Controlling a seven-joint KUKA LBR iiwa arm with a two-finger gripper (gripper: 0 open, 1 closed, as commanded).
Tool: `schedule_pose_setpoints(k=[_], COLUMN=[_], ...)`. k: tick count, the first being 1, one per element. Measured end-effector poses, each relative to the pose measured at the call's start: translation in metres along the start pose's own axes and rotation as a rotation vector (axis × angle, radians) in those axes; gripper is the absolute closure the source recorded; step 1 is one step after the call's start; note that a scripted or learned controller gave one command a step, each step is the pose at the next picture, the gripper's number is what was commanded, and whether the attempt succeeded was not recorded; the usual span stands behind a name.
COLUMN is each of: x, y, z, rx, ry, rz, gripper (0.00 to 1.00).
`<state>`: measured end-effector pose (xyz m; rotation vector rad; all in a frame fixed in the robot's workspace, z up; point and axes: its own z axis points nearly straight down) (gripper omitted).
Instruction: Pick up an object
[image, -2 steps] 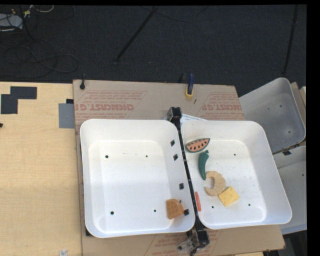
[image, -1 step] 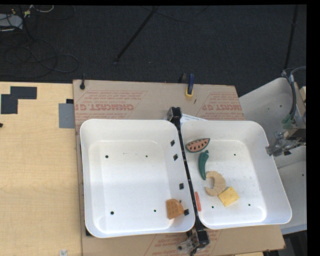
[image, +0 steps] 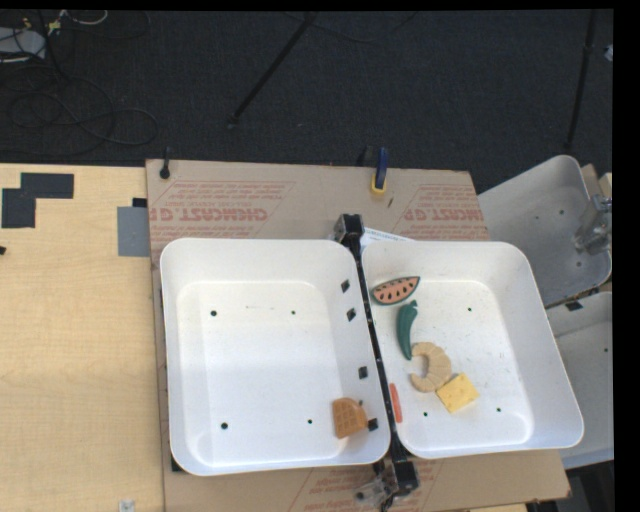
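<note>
Left bin (image: 190, 350): brown waffle piece (image: 349, 417). Right bin (image: 520, 330): watermelon slice (image: 395, 290), green pepper (image: 406, 327), tan crescent (image: 431, 366), yellow block (image: 458, 393).

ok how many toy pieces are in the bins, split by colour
green: 1, pepper
red and green: 1, watermelon slice
yellow: 1, cheese block
tan: 1, curved piece
brown: 1, waffle
orange-red: 1, thin stick
total: 6

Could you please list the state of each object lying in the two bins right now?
Watermelon slice toy: flat, right bin.
Green pepper toy: flat, right bin.
Tan crescent piece: flat, touching the cheese.
Yellow cheese wedge: flat, right bin.
Brown waffle piece: left bin, by the divider.
</note>
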<state>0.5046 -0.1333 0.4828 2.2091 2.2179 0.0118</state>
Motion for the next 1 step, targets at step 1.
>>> schedule_pose_setpoints(k=[1], x=[-0.0101], y=[0.0003], z=[-0.0587], rx=[0.009], ry=[0.001], rz=[0.001], gripper=[1.0])
